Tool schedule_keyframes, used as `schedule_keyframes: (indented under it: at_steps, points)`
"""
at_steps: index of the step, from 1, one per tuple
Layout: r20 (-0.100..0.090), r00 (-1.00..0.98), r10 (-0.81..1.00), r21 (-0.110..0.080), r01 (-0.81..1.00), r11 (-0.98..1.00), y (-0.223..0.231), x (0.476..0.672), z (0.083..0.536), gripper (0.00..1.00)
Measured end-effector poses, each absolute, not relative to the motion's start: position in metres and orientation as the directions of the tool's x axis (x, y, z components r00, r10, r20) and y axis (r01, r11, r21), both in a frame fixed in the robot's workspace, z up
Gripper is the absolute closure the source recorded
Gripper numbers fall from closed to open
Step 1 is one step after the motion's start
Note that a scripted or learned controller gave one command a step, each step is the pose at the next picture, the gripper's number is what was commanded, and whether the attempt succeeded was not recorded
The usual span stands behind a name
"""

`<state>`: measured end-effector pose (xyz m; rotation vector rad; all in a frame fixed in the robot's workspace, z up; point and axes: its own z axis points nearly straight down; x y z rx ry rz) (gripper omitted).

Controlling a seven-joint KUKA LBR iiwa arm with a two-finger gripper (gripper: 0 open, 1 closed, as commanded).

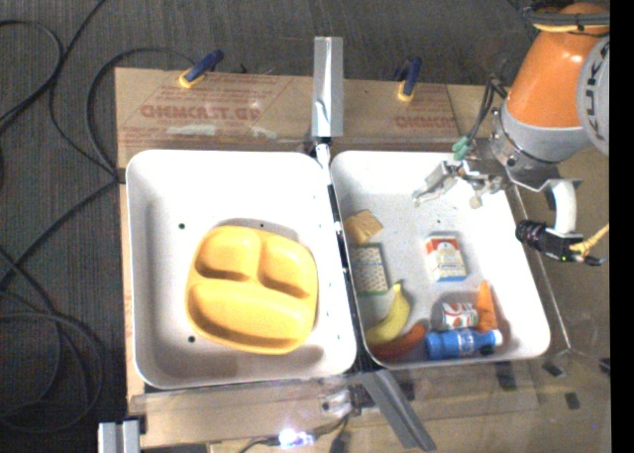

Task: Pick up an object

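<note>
The robot's claw [458, 183] hangs over the far part of the right bin [396, 178], its fingers apart and holding nothing, in what looks like the approach step of a pick. The candidates lie nearer in that bin: a small red-and-white carton [446, 257], a banana [393, 314], a blue bottle [459, 343], a can [458, 316] and a cracker [363, 226]. A yellow divided tray [255, 287] sits in the left bin [158, 183]. The next move likely calls for choosing one object, perhaps the carton standing apart, centring over it and descending.
</note>
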<state>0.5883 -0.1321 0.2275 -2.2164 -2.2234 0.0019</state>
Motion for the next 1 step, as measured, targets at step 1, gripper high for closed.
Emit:
schedule_keyframes:
  at_steps: [1]
  points:
    - [0.0,0.032,0.999,-0.004,0.999,-0.032,-0.1356,0.5918,0.1973,0.0]
